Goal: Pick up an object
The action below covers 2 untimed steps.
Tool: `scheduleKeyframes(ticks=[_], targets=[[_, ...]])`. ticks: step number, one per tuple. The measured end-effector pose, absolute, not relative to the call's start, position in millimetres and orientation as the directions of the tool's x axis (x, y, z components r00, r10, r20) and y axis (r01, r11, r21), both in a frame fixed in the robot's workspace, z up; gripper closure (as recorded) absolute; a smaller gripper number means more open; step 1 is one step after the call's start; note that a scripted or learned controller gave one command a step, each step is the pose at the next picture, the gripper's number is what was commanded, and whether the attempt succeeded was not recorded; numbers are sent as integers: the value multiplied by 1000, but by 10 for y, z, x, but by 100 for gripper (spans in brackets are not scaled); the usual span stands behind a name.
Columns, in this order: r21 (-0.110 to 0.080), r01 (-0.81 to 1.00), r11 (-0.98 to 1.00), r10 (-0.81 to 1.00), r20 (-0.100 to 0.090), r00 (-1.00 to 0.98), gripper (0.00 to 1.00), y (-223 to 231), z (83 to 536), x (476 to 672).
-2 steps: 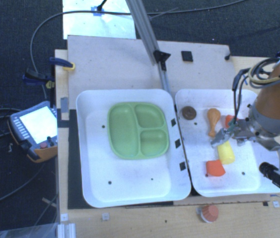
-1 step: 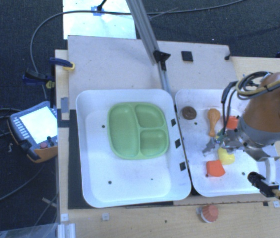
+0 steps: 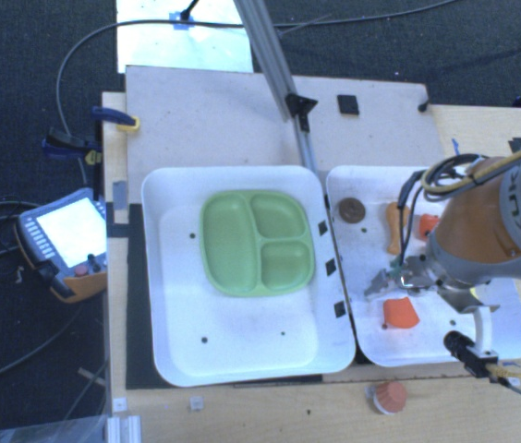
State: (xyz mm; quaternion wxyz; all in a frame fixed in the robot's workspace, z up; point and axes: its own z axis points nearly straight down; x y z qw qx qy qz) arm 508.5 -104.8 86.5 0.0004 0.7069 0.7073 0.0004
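Note:
In the right bin [image 3: 510, 340], my gripper [image 3: 392, 282] hangs low over the floor at the end of the grey arm with its orange band [image 3: 482, 229]. Just below the gripper lies an orange-red block [image 3: 401, 313], apart from it. A brown round disc [image 3: 351, 210] sits near the bin's back left corner. An orange elongated piece [image 3: 394, 227] lies beside it, and a small red-orange piece [image 3: 427, 223] shows partly behind the arm. I see nothing held in the gripper.
The left bin [image 3: 177, 340] holds a green divided plate [image 3: 256, 242]. A reddish round object [image 3: 390, 397] lies on the bench in front of the right bin. A metal pole [image 3: 274, 53] slants across the back. A handheld pendant [image 3: 65, 245] sits off the bench's left.

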Motion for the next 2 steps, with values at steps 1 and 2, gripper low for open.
scheduleKeyframes(ticks=[1,2], targets=[[7,1000,0,1000,-3,0,100,-1062,1005,5105],[5,1000,4,1000,-1,-4,100,-1113,1624,5113]])
